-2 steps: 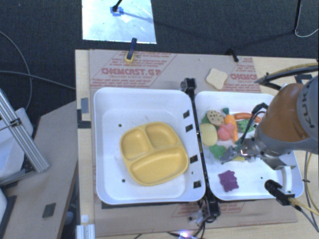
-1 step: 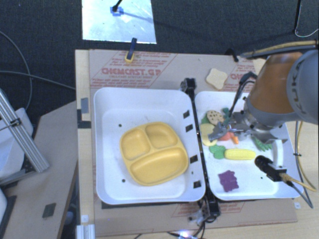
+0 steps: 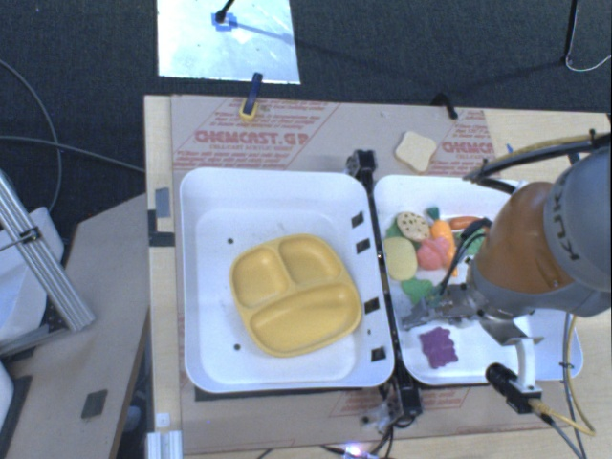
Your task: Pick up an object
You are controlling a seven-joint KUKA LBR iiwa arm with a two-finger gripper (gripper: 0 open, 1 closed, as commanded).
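The right bin [image 3: 555, 357] holds several toy foods. Among them are a speckled round cookie [image 3: 413, 225], a pale yellow-green piece [image 3: 400, 256], a pink piece [image 3: 436, 253], an orange piece [image 3: 442, 229], a green leafy piece [image 3: 417, 288] and a purple grape bunch [image 3: 440, 345]. My gripper [image 3: 430, 311] hangs low over the left part of this bin, between the green piece and the grapes. The arm's orange band [image 3: 521, 242] hides the middle of the bin. I see nothing held.
In the left bin [image 3: 206, 256] lies a yellow divided plate [image 3: 295, 295]. A beige toast slice [image 3: 416, 149] lies on the board behind the right bin. A blue and yellow clip [image 3: 251, 97] and a shiny sheet [image 3: 228, 25] are farther back.
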